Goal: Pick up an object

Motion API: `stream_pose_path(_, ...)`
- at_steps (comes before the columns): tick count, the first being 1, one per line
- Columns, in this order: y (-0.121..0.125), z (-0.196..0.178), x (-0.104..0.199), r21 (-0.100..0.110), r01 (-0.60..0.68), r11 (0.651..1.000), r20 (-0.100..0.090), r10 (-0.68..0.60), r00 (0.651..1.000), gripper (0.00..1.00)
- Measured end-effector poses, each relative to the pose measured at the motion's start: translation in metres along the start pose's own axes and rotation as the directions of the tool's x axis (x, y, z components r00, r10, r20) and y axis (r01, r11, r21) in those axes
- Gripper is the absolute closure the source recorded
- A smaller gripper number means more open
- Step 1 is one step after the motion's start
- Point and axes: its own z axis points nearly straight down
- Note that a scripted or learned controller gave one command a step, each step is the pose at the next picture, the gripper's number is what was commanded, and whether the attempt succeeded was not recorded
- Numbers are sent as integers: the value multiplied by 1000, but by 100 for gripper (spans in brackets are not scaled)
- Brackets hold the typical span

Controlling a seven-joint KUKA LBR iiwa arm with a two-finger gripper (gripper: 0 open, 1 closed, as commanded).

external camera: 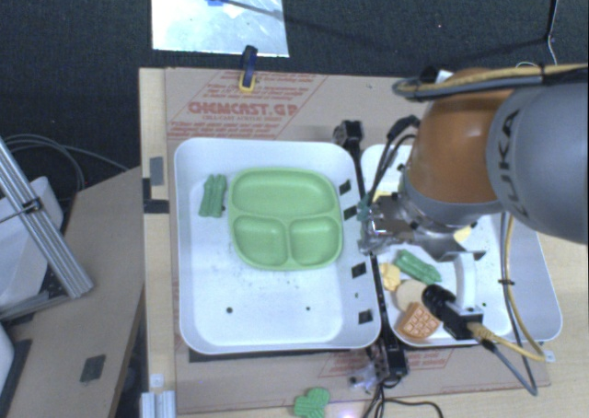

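My gripper (375, 238) hangs low over the left edge of the right bin (543, 315), right by the wall between the two bins. Just right of it and nearer the front lie a green pod-shaped toy (419, 268), a small yellow piece (391, 276), a cream round piece (406, 296) and an orange waffle (416, 322). The arm's orange band and grey body (479, 158) hide the back of that bin. Whether anything is in the gripper is hidden.
The left bin (267, 315) holds a green divided plate (283, 218) and a small green bean bundle (213, 195) at its left. A yellow bit (463, 234) peeks from under the wrist. A green toy (313, 401) lies outside, in front of the bins.
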Motion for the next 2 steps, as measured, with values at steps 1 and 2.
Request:
stream_pose_path(1, -2, 60, -77, 4, -12, 1000, 6, 12, 1000, 100)
stream_pose_path(2, 18, 24, -7, -4, 2, 1000, -1, -2, 1000, 100)
